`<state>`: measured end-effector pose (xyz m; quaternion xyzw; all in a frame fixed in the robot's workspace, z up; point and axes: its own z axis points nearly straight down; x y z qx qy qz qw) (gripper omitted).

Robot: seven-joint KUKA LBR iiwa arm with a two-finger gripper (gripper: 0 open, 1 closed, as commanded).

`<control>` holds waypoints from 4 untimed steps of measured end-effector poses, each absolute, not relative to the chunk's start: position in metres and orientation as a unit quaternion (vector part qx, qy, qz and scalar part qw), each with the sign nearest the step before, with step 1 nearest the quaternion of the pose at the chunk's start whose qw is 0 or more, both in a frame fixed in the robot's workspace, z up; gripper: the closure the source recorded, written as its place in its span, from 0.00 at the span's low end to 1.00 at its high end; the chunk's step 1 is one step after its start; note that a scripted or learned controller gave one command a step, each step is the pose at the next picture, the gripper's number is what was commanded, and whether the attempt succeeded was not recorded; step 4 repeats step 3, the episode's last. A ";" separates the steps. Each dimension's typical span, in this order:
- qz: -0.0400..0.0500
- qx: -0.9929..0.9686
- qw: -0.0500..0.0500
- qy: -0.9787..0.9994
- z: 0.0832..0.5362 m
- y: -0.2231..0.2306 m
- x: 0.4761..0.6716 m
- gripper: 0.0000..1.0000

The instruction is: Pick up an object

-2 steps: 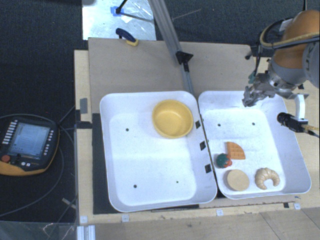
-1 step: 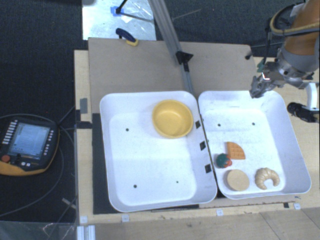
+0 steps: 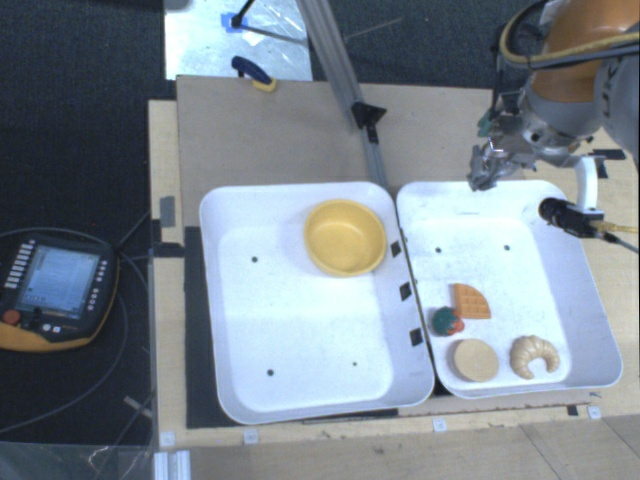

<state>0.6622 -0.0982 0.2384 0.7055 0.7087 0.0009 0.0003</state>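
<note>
Camera view: gripper (image 3: 486, 172) hovered over right bin's (image 3: 600, 308) far rim.
Jaws: state unclear.
Left bin (image 3: 230, 298): yellow bowl (image 3: 345, 236).

Even overhead light, soft focus, white bins (image 3: 300, 368) slightly glaring.

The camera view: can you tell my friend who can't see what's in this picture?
A robot gripper hangs over the far edge of the right white bin, which has a croissant, a round cookie, an orange wedge and a small green toy. The left white bin holds a yellow bowl.
</note>
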 end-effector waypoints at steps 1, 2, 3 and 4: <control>0.000 0.706 0.000 0.708 0.228 -0.044 0.653 1.00; 0.001 0.705 0.000 0.709 0.227 0.018 0.645 1.00; 0.001 0.705 0.000 0.709 0.220 0.065 0.645 1.00; 0.001 0.705 0.000 0.709 0.220 0.065 0.645 1.00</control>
